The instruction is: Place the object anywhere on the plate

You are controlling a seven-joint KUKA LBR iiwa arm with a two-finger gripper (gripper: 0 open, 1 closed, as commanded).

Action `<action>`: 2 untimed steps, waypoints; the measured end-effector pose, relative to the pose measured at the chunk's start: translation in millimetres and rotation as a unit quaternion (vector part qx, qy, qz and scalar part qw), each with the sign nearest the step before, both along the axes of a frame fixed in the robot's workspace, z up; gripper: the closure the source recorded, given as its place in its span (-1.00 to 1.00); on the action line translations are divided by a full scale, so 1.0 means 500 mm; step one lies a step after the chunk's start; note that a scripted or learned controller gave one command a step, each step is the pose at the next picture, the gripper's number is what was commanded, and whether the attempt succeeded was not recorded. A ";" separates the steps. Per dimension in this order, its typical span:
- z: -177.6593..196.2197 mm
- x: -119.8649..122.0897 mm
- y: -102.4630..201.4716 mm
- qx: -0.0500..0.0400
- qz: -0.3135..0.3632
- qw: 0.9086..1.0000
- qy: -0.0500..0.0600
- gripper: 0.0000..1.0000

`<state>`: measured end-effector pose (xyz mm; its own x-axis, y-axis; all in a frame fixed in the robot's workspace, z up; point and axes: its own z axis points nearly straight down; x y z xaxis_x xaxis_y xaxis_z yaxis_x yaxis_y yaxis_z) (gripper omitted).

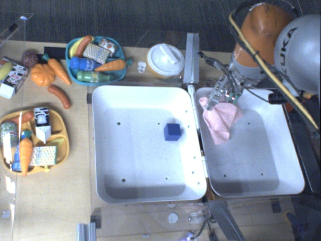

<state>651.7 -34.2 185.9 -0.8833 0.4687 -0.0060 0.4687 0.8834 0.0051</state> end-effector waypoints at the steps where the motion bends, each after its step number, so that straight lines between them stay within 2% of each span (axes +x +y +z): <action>1: 0.081 0.004 0.004 0.000 0.002 1.000 0.000 1.00; 2: 0.101 -0.042 0.092 -0.001 0.201 0.979 0.001 1.00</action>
